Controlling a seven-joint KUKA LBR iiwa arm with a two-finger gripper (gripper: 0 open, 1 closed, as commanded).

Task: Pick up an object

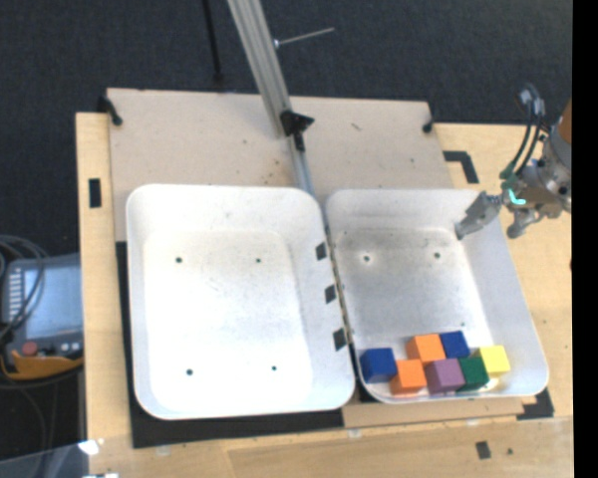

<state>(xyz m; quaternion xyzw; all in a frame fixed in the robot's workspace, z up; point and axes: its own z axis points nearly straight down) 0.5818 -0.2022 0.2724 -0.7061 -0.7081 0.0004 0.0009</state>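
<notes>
A robot gripper [496, 215] hovers over the top right rim of the right bin [498, 267], its two fingers spread apart and holding nothing. Coloured blocks [437, 361] sit clustered in that bin's bottom right corner, well apart from it

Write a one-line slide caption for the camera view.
Pincer open over the right white bin's far right rim; small coloured cubes clustered in its near corner, beside the left white bin.
</notes>
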